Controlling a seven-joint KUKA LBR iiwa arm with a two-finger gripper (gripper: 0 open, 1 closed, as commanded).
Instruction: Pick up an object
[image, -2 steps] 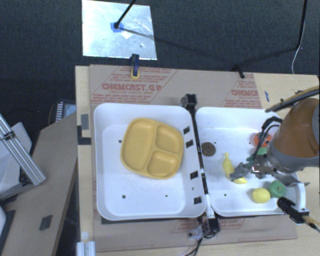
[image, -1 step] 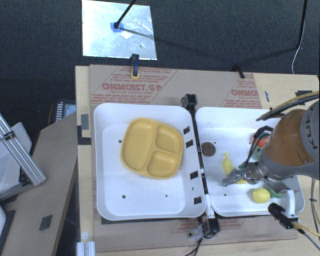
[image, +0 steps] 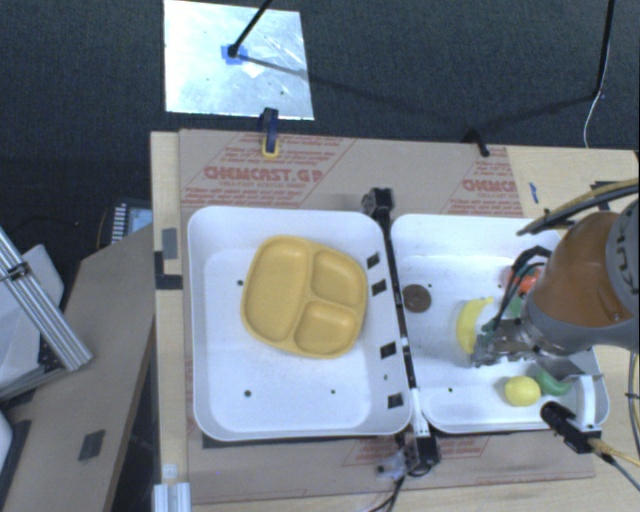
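The small yellow ball (image: 521, 391) lay nearest, at the right bin (image: 440, 240) front. Just beyond, the claw (image: 487, 352) was low beside a yellow cup (image: 472, 324); I cannot tell its opening. The reach seemed under way; next needed closing, lifting. Farther, the worktop (image: 300, 165) board read "CHEMCAST"

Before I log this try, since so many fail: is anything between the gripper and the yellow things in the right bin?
Nothing visible. The gripper is low in the right bin, right beside the yellow piece; the yellow ball lies close below it. The brown disc sits off to the side.
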